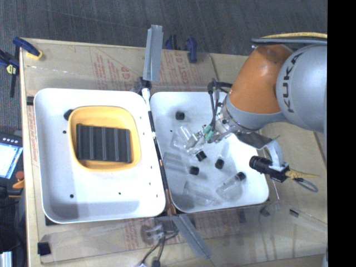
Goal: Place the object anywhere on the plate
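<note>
The gripper [201, 139] hangs low over the right bin [167, 107] among clear plastic vials [231, 185] with black caps [193, 170] scattered close beneath and beside it; whether it grips anything I cannot tell. Well off to its left, in the left bin [50, 177], lies the yellow plate [104, 115] carrying a dark ridged block [104, 143].

The arm [300, 88] is grey and rounded, with an orange band, dark "KUKA" lettering, and thin black cables.

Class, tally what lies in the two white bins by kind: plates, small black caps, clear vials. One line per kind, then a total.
Yellow plate: 1
Loose small black caps: 4
Clear vials: at least 2; others too faint to count
Total: at least 7
</note>
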Action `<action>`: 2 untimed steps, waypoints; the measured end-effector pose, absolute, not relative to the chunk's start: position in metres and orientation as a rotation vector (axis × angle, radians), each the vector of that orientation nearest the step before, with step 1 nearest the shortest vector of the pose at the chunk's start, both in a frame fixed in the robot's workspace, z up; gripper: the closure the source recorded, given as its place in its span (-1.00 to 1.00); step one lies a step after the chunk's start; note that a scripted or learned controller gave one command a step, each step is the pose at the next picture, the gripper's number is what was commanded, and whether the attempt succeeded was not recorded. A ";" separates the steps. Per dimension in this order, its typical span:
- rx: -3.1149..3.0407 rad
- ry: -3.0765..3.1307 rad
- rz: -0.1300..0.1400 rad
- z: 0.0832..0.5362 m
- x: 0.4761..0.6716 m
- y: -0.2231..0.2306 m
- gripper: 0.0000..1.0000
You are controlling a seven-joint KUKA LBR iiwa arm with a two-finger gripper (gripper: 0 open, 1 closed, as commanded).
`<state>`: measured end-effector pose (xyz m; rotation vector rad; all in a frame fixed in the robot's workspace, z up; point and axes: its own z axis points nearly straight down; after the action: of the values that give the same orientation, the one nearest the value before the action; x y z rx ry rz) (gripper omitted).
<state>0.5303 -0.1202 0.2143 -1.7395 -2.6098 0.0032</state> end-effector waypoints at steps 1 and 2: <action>-1.600 -2.702 0.001 0.230 0.589 -0.078 1.00; -1.084 -2.951 0.000 0.237 0.622 -0.001 1.00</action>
<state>0.6218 -0.0010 0.2365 -1.0836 -2.9509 -0.0003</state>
